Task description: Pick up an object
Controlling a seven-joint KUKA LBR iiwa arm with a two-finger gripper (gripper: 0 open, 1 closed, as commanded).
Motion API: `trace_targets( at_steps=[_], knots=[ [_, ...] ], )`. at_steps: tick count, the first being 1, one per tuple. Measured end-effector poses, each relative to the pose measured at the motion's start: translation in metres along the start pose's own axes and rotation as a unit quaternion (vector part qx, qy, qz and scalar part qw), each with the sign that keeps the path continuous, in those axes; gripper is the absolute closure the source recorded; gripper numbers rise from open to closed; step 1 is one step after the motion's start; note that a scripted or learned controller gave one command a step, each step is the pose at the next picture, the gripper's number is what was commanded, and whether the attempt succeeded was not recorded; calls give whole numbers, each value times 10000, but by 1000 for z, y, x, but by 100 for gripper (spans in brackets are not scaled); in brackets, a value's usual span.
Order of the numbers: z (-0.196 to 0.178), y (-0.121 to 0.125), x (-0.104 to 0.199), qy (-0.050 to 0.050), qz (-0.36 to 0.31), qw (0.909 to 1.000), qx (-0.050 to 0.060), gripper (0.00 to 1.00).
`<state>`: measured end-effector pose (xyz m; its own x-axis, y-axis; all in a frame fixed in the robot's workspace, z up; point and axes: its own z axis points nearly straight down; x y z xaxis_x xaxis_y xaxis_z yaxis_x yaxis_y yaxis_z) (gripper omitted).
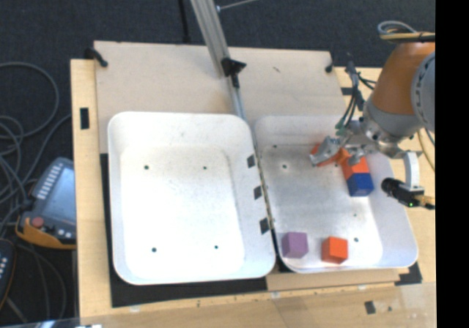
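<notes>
My gripper (327, 153) reaches into the right bin (308, 202) from the right, low over its upper middle. A small orange-red piece (319, 148) shows right at the gripper's tip; whether it is gripped is unclear. Just to the right of the tip, an orange block (356, 167) lies against a blue block (360, 185), partly under the wrist. A purple cube (294, 244) and an orange cube (334, 249) sit apart near the bin's front rim.
The left bin (183, 195) lies beside the right one, with a row of clips between them. A slanted aluminium post (212, 26) rises behind the bins. Cables and a pendant (47, 202) lie off the bench's left side.
</notes>
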<state>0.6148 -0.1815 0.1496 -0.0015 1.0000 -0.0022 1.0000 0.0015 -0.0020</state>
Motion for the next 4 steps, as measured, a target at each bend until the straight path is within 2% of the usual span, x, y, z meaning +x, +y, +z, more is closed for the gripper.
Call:
trace_targets(
  at_steps=[1,2,3,4],
  knots=[
    [53,20,2,-9,-9,10000,-24,0],
    [44,20,-8,11,4,10000,-17,0],
    [33,21,-9,-3,-11,10000,-18,100],
    [34,21,-9,-2,-19,10000,-16,0]
  ],
)
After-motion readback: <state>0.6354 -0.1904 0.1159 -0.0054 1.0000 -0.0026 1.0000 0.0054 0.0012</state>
